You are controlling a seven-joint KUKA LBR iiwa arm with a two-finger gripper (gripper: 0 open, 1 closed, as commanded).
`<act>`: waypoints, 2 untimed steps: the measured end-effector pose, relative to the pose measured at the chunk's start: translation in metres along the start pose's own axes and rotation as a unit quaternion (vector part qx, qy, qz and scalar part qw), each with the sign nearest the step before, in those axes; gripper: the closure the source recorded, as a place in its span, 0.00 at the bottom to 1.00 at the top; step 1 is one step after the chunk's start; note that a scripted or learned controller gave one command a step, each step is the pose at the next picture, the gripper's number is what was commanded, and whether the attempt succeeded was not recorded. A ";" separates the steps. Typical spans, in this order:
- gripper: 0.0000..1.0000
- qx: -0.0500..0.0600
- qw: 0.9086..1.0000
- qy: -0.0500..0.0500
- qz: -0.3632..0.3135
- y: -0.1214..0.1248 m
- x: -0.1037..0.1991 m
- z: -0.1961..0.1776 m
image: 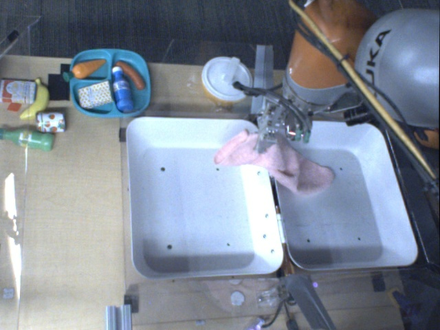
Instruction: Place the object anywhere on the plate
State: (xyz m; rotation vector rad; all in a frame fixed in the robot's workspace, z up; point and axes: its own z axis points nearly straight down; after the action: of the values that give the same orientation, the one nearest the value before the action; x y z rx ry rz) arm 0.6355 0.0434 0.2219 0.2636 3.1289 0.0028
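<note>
Hand (268,137) meets pink cloth (275,162) (straddling both bins).

A pink cloth (275,161) drapes across the ridge between both bins, whose floors otherwise lie open.

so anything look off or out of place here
Yes: the pink cloth lies draped across the rims between the left bin and right bin, partly in each. The pincer sits right above it.

1 fixed camera above the tabletop (69,205), looking down at a slant on both bins (192,253); my arm (330,40) enters from its right, fairly near.
</note>
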 end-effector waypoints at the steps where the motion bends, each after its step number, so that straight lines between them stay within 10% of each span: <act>1: 1.00 0.000 0.997 0.000 -0.081 0.037 0.024 -0.007; 2: 1.00 0.000 0.997 0.001 -0.083 0.080 0.052 -0.003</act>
State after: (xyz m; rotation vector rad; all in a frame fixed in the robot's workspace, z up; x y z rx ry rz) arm 0.5975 0.1306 0.2248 0.0022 3.1411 0.0029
